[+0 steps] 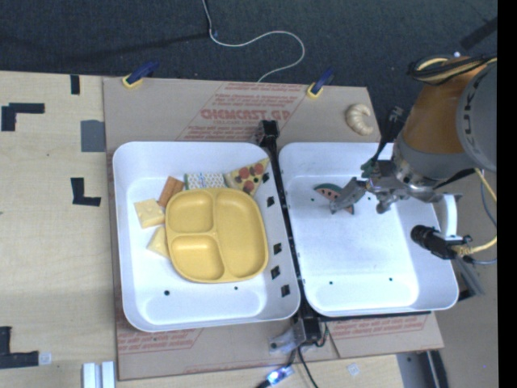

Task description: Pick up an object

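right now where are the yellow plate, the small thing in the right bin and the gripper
yellow plate (216,234), camera view, on the divider between its sections
small thing (328,191), camera view, on its reddish top
gripper (349,199), camera view, between its fingertips
right bin (380,297), camera view, on its bare floor

I see two bins side by side on the bench (48,241). In the left bin (133,297), a divided plate (216,234) lies over some flat pieces (150,212). In the right bin (363,285), the gripper (349,199) sits beside a small object (327,191), near the far wall.
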Tool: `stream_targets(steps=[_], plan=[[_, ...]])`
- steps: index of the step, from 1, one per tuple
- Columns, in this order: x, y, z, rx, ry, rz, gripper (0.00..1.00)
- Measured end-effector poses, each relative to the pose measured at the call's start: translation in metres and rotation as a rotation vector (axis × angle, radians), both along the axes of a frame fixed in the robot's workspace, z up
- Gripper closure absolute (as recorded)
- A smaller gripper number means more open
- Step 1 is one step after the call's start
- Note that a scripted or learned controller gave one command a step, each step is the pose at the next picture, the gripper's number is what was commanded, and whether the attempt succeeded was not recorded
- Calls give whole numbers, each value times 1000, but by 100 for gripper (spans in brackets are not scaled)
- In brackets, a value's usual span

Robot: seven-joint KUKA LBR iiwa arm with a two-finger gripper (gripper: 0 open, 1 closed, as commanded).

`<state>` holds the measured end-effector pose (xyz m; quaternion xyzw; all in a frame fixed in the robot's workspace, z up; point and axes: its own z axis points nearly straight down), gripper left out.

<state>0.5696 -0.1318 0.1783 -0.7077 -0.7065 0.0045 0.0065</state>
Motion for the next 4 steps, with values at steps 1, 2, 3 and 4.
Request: stream_targets(steps=[1,2,3,4], plan=[[3,0,7,-2,-13,3,0],[0,-1,-57,-2,-8,2,0],[-1,0,-96,-4,-13,4,0],[0,0,-83,-4,-16,4,100]])
